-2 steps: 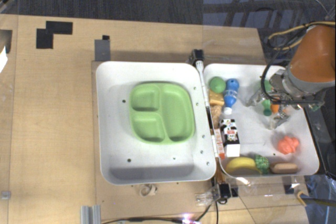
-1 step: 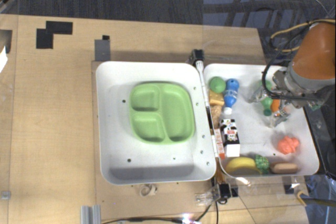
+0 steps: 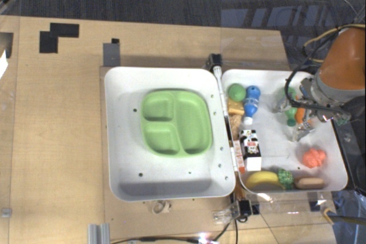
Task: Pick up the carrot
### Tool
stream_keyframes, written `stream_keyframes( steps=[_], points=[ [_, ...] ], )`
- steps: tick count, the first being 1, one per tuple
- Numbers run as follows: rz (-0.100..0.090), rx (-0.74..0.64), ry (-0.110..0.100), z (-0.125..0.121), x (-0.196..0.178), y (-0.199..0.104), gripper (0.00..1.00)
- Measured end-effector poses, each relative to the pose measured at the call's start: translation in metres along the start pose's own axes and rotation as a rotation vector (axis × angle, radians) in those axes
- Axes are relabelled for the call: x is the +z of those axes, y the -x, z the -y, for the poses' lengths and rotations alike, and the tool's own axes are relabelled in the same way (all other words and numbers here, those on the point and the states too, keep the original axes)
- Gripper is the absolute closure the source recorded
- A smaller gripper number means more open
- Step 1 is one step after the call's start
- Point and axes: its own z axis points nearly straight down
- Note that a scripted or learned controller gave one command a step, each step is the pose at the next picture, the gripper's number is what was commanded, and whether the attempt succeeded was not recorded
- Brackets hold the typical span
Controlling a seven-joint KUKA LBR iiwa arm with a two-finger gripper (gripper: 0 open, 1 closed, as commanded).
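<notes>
Hovering low over the right shallow white bin (image 3: 343,171), two-finger metal gripper (image 3: 298,118) closing on the small orange carrot with green top (image 3: 299,115), fingers clamped around it, just above the bumpy pink-orange toy (image 3: 313,158).

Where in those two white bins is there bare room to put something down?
The left bin has bare floor all round the green divided plate, widest in front of it. In the right bin, a bare patch lies between the milk carton and the pink toy. Its left wall and front edge, by the banana, are crowded; the gripper fills the right side.
</notes>
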Motion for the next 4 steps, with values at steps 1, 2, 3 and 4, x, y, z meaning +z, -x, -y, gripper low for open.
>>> stream_keyframes(
  steps=[1,2,3,4],
  points=[
    [-0.001,-0.032,-0.002,0.003,0.0,0.007,0.0],
    [0.001,0.039,0.0,0.003,0.0,0.009,0.0],
    [0.001,0.134,-0.001,-0.008,-0.001,-0.015,0.0],
    [0.0,0.196,-0.001,-0.004,-0.001,-0.011,0.0]
  ],
)
